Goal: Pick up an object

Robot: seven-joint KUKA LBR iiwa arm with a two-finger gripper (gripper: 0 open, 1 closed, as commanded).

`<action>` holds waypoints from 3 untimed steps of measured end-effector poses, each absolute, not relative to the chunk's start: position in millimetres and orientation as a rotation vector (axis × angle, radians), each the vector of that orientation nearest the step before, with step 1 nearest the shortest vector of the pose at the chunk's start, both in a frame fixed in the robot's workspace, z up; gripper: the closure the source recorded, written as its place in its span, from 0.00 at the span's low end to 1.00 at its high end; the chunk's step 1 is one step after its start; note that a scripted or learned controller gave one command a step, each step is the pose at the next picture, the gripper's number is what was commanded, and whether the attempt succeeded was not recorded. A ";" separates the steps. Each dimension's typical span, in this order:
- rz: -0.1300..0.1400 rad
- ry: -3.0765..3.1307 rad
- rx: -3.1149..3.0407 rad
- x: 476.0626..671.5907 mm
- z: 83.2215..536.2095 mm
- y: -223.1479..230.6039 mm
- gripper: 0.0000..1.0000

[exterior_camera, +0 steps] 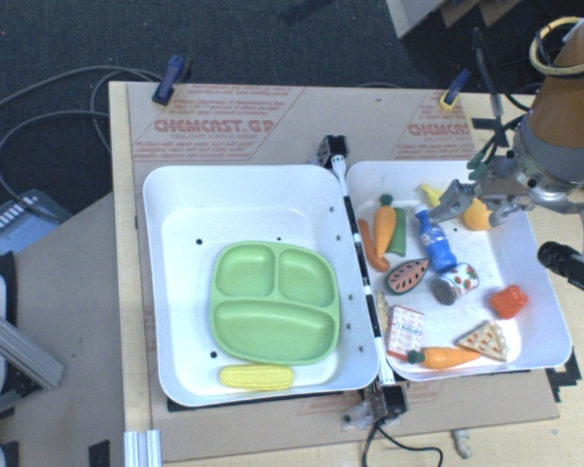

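Bottle (435, 242) upright-slanted, long axis near-far; hand (464, 200) beside

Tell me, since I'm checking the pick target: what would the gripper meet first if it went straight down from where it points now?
Most likely the blue bottle, which lies right under the gripper in the right bin. Depth is hard to judge from this slanted view, so the yellow piece beside it is possible.

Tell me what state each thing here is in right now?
Green plate: lying flat in the left bin, nothing on it.
Corn: lying beside the plate.
Blue bottle: lying in the right bin.
Small can: tipped over.
Hand: low over the right bin.
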State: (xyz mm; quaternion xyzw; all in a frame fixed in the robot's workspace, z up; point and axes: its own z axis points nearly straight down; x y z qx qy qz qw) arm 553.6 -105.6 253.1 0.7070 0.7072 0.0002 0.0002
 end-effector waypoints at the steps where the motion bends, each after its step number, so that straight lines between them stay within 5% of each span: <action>1: -0.003 2.222 2.225 584.6 91.0 -149.6 0.00; 3: 0.000 2.222 2.224 559.8 84.5 -138.0 0.00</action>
